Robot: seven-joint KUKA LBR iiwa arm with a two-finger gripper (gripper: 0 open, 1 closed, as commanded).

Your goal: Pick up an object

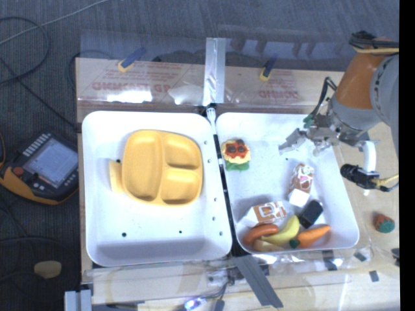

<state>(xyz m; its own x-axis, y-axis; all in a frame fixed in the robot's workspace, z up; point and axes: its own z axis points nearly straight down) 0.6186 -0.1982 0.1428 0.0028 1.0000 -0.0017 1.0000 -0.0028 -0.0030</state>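
Note:
My gripper (307,144) hangs over the back right part of the right bin (259,129), open with nothing between its fingers. Just in front of it stands a small red and white carton (303,177), apart from the fingers. A toy burger (235,154) lies near the bin's left wall. At the front of the bin a pile holds a white block (298,197), a black block (311,213), an orange-printed box (270,211), a banana (286,230), a carrot (313,235) and a red sausage (258,230).
The left bin (104,232) holds a yellow divided tray (161,167). A raised divider (220,173) separates the two bins. A small red and green object (384,223) lies on the bench right of the bins. The arm's orange band (356,83) rises at the far right.

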